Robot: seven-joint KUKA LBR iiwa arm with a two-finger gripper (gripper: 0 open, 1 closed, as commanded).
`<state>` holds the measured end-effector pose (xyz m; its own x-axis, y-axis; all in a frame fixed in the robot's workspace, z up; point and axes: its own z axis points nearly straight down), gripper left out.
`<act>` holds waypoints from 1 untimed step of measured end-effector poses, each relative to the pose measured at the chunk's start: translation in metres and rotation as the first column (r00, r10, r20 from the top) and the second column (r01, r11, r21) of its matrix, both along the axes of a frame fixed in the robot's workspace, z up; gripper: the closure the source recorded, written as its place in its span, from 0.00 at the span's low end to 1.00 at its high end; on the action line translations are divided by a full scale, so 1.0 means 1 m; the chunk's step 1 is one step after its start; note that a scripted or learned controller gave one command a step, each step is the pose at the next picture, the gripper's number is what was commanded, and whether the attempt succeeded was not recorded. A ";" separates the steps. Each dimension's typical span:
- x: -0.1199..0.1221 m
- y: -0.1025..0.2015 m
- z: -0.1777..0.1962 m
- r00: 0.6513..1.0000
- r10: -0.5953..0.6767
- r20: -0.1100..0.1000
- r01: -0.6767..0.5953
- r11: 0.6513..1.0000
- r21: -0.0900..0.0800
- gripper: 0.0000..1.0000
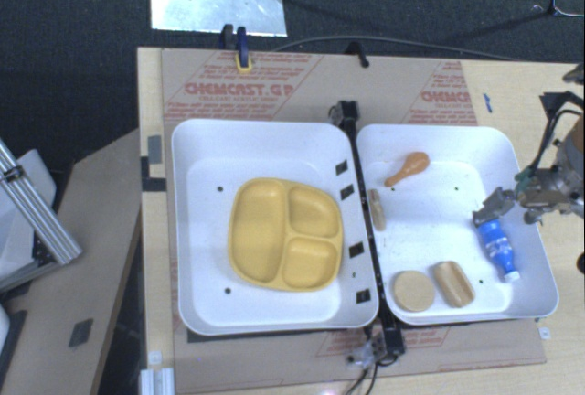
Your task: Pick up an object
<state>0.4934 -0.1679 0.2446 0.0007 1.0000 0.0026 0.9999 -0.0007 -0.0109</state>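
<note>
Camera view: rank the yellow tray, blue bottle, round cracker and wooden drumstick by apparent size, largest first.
1. yellow tray
2. blue bottle and wooden drumstick: look alike, left unranked
3. round cracker

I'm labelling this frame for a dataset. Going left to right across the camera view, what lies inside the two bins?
Yellow divided plate → small tan stick → round tan disc → tan block → blue bottle. The drumstick-shaped piece overlaps in order, so omitted.
</note>
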 end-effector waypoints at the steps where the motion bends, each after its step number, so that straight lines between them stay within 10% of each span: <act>1: 0.003 0.001 0.006 1.000 0.004 0.012 -0.004 1.000 -0.003 0.00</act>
